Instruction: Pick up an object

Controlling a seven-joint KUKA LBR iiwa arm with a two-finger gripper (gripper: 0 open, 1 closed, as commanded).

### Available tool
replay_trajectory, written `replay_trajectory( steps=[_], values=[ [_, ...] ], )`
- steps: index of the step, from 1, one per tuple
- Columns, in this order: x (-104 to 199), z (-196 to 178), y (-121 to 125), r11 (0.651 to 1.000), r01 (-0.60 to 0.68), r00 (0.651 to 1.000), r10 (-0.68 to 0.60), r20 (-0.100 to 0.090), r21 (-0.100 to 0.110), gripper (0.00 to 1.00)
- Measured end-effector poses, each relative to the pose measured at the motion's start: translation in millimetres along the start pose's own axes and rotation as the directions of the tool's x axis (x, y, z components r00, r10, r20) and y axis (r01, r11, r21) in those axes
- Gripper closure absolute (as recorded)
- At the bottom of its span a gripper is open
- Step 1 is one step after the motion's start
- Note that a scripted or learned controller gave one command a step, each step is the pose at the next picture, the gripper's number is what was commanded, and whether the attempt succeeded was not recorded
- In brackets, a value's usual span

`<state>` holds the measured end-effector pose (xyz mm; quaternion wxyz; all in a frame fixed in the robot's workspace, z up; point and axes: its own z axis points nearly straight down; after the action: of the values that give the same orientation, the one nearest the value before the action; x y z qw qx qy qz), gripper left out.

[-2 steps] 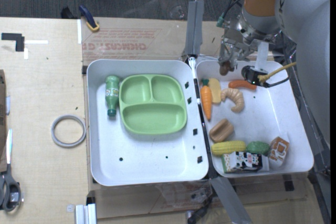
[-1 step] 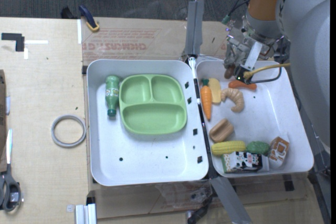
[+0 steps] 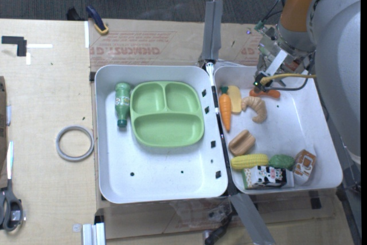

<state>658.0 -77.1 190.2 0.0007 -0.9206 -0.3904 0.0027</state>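
A small orange-red item is seen at the far edge of the right bin, directly under the end effector; it is judged the likeliest thing to be picked, though its exact shape is too small to be told. Whether the end effector is released or clenched cannot be told, and nothing is seen held by it. The pick is therefore judged not yet done: closing on an object and lifting it are both left.

Just beside that item a tan croissant-shaped toy is placed, with a carrot near the dividing wall. Nearer the camera, a hot dog bun, a corn cob, a green vegetable, a black-and-white carton and a small orange packet are crowded along the near wall. The croissant is judged close enough to be bumped.

In the left bin, a green divided plate and a green bottle are laid. On the counter, a tape ring and scissors are set well apart from both bins.
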Motion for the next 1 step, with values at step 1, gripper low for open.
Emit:
replay_trajectory(
  steps=[1],
  values=[
    [-50.6, 74.5, 19.7, 0.974, 0.226, 0.974, -0.226, -0.003, -0.008, 1.0]
  ],
)
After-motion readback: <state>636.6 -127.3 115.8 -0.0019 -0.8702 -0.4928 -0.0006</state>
